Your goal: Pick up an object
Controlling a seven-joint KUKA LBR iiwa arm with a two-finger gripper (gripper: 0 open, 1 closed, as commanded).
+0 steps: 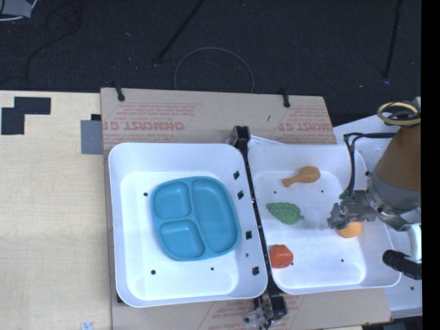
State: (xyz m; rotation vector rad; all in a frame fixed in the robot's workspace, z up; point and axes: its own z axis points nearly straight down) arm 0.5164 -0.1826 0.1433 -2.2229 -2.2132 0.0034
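The right bin (309,273) holds a tan drumstick-shaped toy (302,177) near its back, a green leafy toy (284,212) in the middle, a red-orange tomato-like toy (280,256) at the front left, and a small orange piece (350,230) by the right wall. My gripper (342,216) hangs low over the right side of this bin, right beside and partly over the orange piece. The wrist covers the fingertips.
The left bin (130,184) holds a blue divided plate (194,218). A black clamp rail (249,205) runs between the two bins. The grey arm with its orange band (402,167) enters from the right over the right bin's wall. Cardboard (206,115) lies under both bins.
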